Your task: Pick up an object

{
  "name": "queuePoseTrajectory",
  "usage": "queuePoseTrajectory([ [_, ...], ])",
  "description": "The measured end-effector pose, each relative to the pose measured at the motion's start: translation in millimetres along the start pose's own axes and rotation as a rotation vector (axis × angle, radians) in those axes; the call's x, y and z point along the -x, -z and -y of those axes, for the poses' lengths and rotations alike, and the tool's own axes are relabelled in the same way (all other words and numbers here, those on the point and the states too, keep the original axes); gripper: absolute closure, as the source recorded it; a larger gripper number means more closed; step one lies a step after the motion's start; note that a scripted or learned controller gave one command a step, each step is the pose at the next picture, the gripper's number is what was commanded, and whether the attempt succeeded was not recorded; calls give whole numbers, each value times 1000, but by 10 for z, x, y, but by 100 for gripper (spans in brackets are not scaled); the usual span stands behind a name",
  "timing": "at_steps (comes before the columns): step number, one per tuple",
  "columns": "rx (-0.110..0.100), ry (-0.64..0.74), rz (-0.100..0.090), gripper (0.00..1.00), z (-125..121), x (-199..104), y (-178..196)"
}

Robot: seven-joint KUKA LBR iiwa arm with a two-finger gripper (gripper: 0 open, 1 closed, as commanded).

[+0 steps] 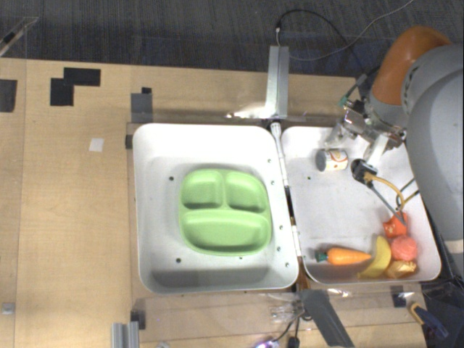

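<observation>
above the right bin's (pixel 304 216) far end, grey arm (pixel 428 71) angled down, hand (pixel 355 147) state unclear, beside a small cup (pixel 332 159).

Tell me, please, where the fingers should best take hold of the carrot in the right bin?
Probably across the carrot's orange middle, coming straight down from above. It lies flat along the bin's near wall, and the banana crowds its pointed end, so the sides give little room.
</observation>
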State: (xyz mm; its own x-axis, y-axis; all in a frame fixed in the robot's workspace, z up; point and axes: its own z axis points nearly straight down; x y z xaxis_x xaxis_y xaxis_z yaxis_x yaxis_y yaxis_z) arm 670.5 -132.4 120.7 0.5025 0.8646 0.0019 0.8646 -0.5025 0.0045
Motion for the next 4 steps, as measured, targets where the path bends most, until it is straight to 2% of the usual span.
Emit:
queuePoseTrajectory([
  [1,0,210,1,0,-60,254,-340],
  [2,3,309,1,0,-101,161,-321],
  [3,3,309,0,0,-101,161,-322],
  [4,11,315,0,100,-118,137,-188],
])
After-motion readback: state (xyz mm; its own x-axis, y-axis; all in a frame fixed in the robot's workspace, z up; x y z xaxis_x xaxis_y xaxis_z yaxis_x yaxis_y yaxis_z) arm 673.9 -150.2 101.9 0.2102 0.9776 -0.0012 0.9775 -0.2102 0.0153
